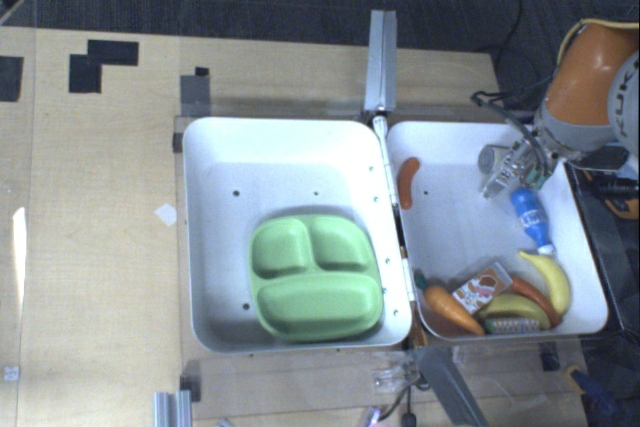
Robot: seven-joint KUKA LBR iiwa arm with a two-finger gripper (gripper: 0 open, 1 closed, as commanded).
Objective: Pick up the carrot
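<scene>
The carrot (451, 309), orange and tapered, lies in the front left corner of the right bin (455, 225), against the front wall and next to a small printed carton (478, 291). My gripper (500, 180) hangs over the back right part of that bin, well behind and to the right of the carrot. Its fingers (490, 187) point down and to the left, slightly apart, with nothing between them.
A blue bottle (530, 218) lies just in front of the gripper. A banana (551, 280), an orange-red stick (535, 296) and a yellow-green item (515, 311) crowd the front right corner. A red sausage (408, 182) lies by the divider. The left bin (230, 165) holds a green divided plate (315, 275).
</scene>
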